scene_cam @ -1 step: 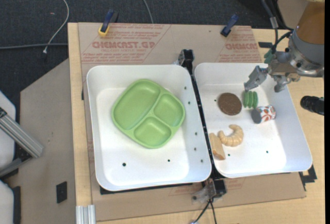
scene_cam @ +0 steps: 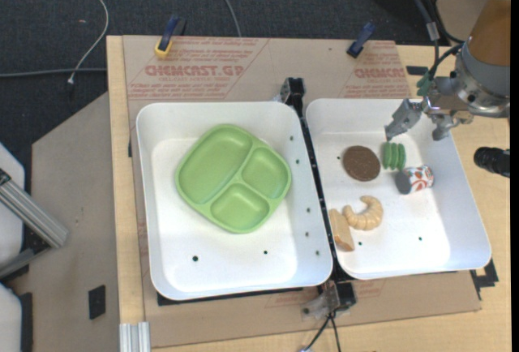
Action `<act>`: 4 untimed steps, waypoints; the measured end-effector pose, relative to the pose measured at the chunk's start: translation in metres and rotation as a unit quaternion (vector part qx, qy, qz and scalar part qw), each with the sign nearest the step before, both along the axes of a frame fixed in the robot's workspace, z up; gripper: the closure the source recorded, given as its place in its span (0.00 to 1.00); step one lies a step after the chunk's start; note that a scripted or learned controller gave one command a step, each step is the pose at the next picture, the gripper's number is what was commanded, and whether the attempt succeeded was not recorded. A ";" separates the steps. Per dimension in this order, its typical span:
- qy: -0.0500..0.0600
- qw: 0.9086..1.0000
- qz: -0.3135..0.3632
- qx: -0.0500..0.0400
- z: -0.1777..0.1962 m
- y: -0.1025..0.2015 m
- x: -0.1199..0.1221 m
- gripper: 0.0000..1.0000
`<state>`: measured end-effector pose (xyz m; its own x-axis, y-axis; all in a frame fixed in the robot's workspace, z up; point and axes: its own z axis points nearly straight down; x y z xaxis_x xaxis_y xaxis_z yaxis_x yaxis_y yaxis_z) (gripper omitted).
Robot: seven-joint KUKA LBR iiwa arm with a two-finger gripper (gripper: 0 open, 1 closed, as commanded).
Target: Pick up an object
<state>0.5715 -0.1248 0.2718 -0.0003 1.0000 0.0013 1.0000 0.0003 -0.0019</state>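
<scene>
Now the pincer (scene_cam: 422,122) is hovering at the upper right of the frame, fingers spread wide and gripping nothing, over the right bin (scene_cam: 462,241). Just below it, the green pod (scene_cam: 394,155) is lying beside the brown disc (scene_cam: 361,163).

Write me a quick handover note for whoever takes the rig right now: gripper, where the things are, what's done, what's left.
Gripper: open, holding nothing, poised above the back of the right bin.
Right bin holds a brown disc, a green piece, a red and white piece, a croissant and a wedge.
Left bin holds a green divided plate.
Done: nothing picked up yet.
Left: lower onto one item, probably the green piece as it lies nearest, close and lift.
</scene>
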 end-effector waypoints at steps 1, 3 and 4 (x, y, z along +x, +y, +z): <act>0.003 1.000 0.000 0.001 -0.057 0.010 -0.001 0.00; 0.003 1.000 0.000 0.001 -0.171 0.015 0.008 0.00; -0.001 1.000 -0.001 0.000 -0.156 0.015 0.010 1.00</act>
<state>0.5814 -0.1100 0.1156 0.0011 1.0000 0.0014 1.0000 -0.0011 -0.0001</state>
